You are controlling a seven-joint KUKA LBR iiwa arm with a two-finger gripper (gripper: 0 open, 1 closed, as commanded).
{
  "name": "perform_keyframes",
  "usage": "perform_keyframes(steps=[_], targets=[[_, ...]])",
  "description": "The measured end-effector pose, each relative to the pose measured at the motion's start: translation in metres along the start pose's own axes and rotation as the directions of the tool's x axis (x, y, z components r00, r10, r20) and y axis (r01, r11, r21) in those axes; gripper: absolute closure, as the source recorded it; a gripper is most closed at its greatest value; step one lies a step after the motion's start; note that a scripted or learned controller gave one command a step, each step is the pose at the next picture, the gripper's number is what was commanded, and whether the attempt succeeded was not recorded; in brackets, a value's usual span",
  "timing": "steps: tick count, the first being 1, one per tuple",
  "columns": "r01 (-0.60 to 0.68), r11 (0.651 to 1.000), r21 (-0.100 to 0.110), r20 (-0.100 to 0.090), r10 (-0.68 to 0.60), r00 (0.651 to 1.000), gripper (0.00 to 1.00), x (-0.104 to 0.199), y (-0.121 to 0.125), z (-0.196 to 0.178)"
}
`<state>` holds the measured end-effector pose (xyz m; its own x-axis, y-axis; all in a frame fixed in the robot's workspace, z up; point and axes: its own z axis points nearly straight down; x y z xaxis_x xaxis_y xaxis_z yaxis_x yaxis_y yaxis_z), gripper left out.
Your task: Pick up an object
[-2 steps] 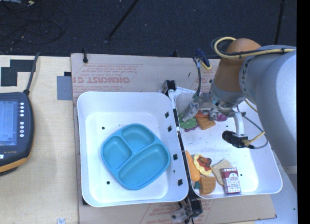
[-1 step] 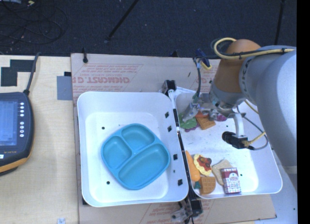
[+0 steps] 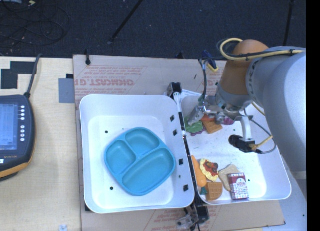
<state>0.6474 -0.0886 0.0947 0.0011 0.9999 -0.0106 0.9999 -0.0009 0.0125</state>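
Gripper (image 3: 207,112) lowered over far-left toy-food cluster (image 3: 204,124) in right bin (image 3: 280,185); finger state indiscernible; blue divided plate (image 3: 140,161) alone in left bin (image 3: 95,120).

My gripper (image 3: 212,116) buried among small toys (image 3: 210,125) too jumbled to name, my wrist covering the right bin's (image 3: 272,187) far corner, my arm (image 3: 285,105) cut off rightward (pendant (image 3: 12,130) cropped at left too).

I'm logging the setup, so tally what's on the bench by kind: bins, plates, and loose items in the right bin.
White bins: 2 (left bin, right bin)
Blue divided plate: 1
Loose items in the right bin: about 8, some overlapping, count uncertain
Total: about 11
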Motion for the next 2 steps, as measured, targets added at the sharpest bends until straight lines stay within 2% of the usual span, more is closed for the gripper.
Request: perform_keyframes(steps=[1,2], targets=[[0.001,1.0,0.001,-0.004,-0.001,1.0,0.0,-0.0022,0.0003,0.0001],[-0.001,1.0,0.0,0.001,0.001,1.0,0.0,0.0002,0.0,0.0001]])
